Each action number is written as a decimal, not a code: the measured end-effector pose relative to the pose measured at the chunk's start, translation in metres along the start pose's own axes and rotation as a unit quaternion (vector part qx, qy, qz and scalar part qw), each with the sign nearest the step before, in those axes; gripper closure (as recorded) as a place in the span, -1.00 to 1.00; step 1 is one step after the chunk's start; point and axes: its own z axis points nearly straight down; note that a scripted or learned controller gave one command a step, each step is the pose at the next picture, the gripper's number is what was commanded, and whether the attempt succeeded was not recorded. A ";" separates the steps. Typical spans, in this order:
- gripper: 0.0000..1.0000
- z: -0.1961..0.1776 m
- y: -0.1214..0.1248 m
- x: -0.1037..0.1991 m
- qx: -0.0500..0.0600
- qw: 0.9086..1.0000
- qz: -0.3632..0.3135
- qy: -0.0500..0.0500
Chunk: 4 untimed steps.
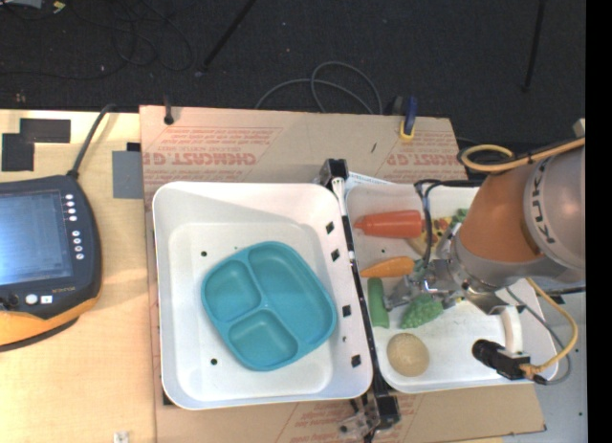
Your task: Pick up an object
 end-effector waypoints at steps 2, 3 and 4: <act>-1.00 -0.008 0.004 -0.005 -0.001 1.000 0.003 -0.001; -1.00 0.000 -0.053 -0.040 -0.004 1.000 0.002 -0.002; -1.00 -0.001 -0.003 -0.095 -0.005 1.000 0.000 -0.003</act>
